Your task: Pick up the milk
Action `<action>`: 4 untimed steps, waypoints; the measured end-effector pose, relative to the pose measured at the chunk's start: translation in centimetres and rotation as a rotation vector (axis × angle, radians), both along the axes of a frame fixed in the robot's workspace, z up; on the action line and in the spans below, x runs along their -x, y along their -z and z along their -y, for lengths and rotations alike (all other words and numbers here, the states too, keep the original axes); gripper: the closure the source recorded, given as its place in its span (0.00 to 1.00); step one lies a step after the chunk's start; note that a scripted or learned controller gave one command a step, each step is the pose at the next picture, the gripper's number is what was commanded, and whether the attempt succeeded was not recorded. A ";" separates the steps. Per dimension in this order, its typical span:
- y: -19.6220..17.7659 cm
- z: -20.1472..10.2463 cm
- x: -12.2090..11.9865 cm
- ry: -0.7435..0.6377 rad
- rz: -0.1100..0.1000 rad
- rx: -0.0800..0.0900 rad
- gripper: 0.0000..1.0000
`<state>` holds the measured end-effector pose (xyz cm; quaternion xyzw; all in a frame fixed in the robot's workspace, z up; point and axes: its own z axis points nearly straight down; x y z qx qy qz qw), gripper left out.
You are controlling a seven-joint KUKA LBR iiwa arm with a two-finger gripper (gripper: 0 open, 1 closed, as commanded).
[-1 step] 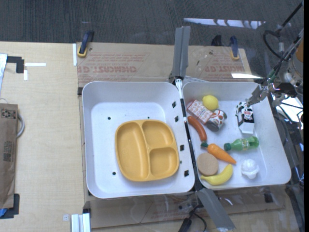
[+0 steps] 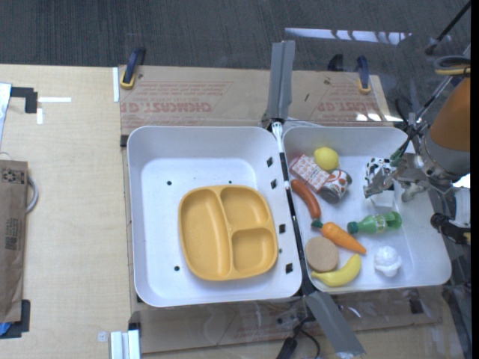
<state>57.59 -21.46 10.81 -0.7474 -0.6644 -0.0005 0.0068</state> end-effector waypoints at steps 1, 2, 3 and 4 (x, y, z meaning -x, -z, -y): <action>-1.0 0.3 -0.1 0.001 0.003 0.007 1.00; -10.0 -1.3 -0.5 0.293 0.005 0.014 1.00; -10.4 -4.2 -6.9 0.658 0.001 0.016 1.00; 0.7 -8.4 -4.2 1.054 -0.001 0.016 1.00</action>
